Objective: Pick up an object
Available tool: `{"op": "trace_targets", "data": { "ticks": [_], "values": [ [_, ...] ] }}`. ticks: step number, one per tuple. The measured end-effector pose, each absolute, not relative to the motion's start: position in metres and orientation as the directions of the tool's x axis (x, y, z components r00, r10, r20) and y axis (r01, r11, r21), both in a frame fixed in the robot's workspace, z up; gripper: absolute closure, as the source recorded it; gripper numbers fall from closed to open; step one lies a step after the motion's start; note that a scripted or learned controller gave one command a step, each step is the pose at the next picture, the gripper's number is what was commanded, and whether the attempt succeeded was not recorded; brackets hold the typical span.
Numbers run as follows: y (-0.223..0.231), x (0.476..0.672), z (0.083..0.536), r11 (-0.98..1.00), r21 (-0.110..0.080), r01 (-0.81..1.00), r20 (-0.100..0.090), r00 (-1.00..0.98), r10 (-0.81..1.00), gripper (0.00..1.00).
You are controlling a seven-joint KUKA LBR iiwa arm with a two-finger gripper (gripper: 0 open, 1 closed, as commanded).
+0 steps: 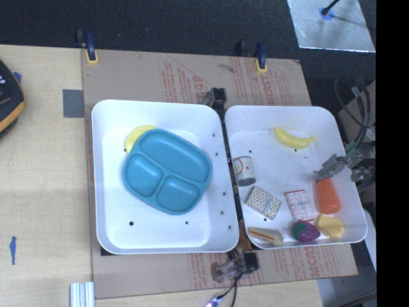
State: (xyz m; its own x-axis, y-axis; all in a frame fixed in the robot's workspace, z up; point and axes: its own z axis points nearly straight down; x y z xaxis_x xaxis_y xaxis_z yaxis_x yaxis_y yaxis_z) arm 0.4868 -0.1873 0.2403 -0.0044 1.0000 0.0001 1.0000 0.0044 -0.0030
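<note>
My gripper (330,166) reaches in over the right edge of the right bin (268,117), just above an orange cylinder-shaped object (328,196). Nothing shows in its grasp. Around it in that bin lie a yellow banana (293,138), a small can on its side (243,170), a patterned packet (263,201), a pink packet (299,204), a purple object (306,231), a yellow block (330,225) and a hot dog (265,236).
The left bin (108,222) bears a blue divided plate (167,171) that partly covers a yellow object (137,135). Cables hang past the right bin's edge (362,126). A black and orange device (9,98) sits at the far left of the bench.
</note>
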Motion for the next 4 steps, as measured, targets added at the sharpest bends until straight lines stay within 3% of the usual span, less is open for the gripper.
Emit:
{"op": "trace_targets", "data": {
  "ticks": [1, 2, 3, 4],
  "values": [
    [-0.213, 0.500, 0.095, 0.003, 0.006, 1.000, -0.004, -0.003, 1.000, 0.00],
    [-0.191, 0.543, 0.092, 0.007, -0.002, 1.000, -0.001, -0.007, 1.000, 0.00],
    [-0.192, 0.543, 0.102, 0.009, -0.003, 1.000, -0.002, -0.009, 1.000, 1.00],
    [-0.140, 0.565, 0.205, 0.005, -0.001, 1.000, 0.000, -0.005, 1.000, 1.00]
  ]
}}
